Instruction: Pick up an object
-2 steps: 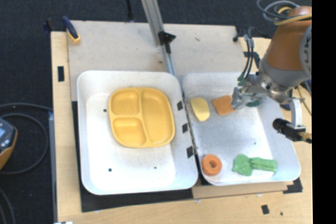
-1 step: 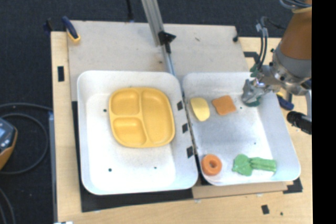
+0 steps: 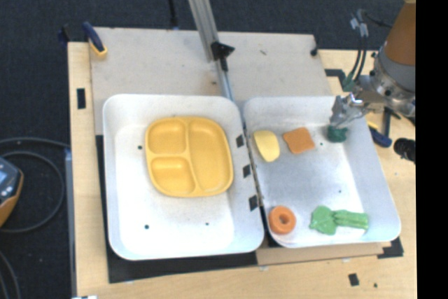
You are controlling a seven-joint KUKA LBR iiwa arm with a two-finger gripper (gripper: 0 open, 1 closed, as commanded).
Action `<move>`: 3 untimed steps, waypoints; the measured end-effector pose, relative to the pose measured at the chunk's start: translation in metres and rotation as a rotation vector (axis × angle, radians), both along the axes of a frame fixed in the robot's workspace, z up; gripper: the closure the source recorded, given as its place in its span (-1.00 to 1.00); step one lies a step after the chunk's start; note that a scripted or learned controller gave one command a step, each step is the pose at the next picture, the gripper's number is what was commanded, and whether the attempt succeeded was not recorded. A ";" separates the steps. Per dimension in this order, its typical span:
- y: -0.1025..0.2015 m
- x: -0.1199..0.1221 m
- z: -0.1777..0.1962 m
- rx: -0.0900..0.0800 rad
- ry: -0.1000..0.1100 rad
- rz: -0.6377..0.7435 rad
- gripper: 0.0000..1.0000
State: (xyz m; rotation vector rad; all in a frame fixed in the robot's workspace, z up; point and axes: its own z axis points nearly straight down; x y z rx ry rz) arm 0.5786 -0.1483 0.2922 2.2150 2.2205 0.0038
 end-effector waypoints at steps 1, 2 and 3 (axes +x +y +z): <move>0.054 -0.007 -0.015 0.002 0.005 0.004 1.00; 0.110 -0.004 -0.034 0.003 0.005 0.005 1.00; 0.168 -0.010 -0.042 0.003 0.005 0.006 1.00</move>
